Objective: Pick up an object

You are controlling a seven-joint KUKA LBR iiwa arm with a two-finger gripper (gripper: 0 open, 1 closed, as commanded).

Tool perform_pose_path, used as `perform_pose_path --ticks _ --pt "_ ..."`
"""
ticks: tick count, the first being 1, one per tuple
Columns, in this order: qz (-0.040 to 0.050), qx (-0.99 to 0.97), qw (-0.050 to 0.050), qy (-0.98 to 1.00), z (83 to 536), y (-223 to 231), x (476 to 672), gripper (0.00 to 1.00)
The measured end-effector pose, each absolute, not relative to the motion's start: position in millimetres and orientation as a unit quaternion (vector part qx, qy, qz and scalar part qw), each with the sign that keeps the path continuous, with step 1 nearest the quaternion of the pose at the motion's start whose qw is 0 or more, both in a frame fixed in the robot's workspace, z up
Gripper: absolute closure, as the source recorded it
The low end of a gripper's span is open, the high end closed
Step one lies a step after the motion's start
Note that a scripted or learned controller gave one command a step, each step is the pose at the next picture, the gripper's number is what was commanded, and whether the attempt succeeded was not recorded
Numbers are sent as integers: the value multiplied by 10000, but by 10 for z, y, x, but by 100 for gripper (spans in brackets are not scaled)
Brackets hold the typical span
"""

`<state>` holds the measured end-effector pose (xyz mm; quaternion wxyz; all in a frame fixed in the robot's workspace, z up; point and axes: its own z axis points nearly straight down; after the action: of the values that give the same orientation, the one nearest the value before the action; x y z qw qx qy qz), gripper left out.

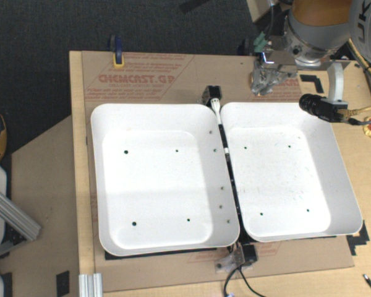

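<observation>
My gripper (pixel 264 84) hangs at the back right, over the brown board just behind the back left corner of the right bin (pixel 334 166). Nothing shows beneath it or in its hold. The left bin (pixel 105 166) lies beside the right one, and the two meet along a dark seam in the middle. Both white floors carry a few small dark dots, and the right floor has fine speckles.
A brown board (pixel 142 73) with red lettering lies under the bins. A blue and yellow clamp (pixel 117 49) sits at its back left edge. Small black clips (pixel 211 94) hold the bins at the seam's far and near ends. Metal rails (pixel 12 218) stand at the far left.
</observation>
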<state>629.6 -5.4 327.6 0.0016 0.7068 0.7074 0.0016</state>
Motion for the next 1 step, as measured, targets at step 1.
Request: perform_pose_path --ticks 1 --pt "-31 7032 -52 7110 2403 1168 5909 100"
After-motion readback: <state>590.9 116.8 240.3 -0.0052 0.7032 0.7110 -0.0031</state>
